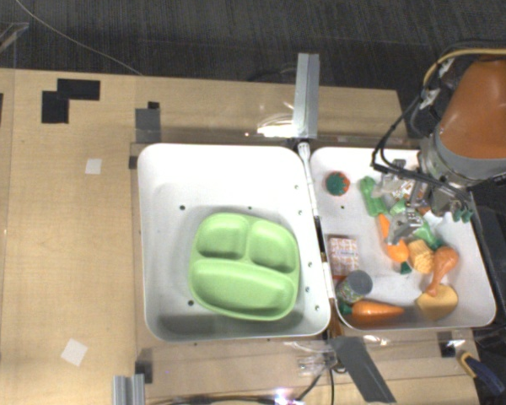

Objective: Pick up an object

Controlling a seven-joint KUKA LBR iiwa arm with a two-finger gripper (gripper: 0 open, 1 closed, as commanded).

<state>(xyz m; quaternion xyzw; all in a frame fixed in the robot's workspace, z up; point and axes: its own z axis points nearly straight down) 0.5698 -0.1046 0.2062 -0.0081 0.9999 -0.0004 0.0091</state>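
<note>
- Gripper [411,212] low over toy pile [413,251] in right bin [481,298], right of frame; finger state can't tell, metal blurs into clutter.
- Arm [481,112] hides bin's upper right corner.
- Carrot [376,311], round can [353,284], small box [343,254] along bin's lower left.
- Green tray [244,266] in left bin [164,192], centre frame.

Wood bench [59,260] w/ two white bins: left bin [164,226], right bin [476,289]
</note>
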